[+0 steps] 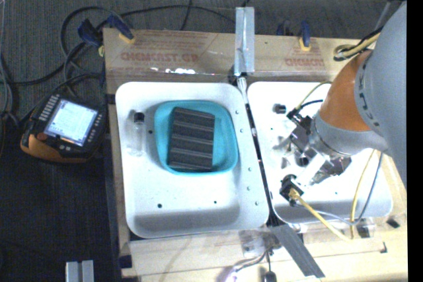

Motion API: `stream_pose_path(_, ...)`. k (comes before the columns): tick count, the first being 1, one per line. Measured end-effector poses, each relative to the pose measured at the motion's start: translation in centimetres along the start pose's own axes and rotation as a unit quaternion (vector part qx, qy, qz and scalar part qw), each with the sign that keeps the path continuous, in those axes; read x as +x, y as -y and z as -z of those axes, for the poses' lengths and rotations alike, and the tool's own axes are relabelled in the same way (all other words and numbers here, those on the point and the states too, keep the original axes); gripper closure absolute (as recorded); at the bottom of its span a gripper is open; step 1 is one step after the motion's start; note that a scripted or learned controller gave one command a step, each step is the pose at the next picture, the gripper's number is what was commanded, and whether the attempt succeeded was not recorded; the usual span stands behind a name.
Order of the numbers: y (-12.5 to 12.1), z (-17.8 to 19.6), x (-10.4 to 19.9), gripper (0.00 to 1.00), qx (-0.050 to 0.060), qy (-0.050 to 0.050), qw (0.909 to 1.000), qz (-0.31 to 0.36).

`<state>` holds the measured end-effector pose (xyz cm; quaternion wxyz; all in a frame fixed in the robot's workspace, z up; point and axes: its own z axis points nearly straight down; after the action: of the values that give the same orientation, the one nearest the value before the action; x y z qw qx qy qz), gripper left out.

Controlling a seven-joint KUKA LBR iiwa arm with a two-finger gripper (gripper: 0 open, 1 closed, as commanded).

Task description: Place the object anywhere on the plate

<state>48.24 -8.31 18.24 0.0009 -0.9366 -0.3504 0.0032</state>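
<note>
Your gripper (299, 145) hangs over the right bin (334, 203), low in a tangle of metal parts and wiring, and from this slanted look down you cannot tell whether it stands open or closed (the wrist and cables crowd it too much). Nothing can be made out in its grasp. The arm's orange band (347, 102) sits just up and to the right of it, and a yellow cable (318, 212) trails away below it toward the near edge of the bin.

The task's thing, a dark grey ribbed block (192, 139), lies well apart from the gripper, off to its left across the wall between the 2 bins. It rests flat on the blue plate (160, 123), roughly in the plate's middle, with blue rim showing all around it. The plate itself sits in the upper half of the left bin (185, 218).

Further left of the gripper than the plate, just beside the plate's far rim, you have 1 small clear vial (137, 130) with a dark cap, lying on the bin floor. Beyond the bench, furthest left of all, a handheld pendant (66, 123) with a lit screen rests on the dark floor.
</note>
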Motion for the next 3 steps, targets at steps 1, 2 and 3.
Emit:
stream_pose_path(1,-5.4,5.2,-4.7,0.0,-0.002,0.0,0.9832,0.182)
stream_pose_path(2,0.7,0.0,0.6,0.0,0.0,0.0,0.995,0.1)
stream_pose_path(3,-6.2,0.8,-5.4,0.0,-0.001,0.0,0.9826,0.186)
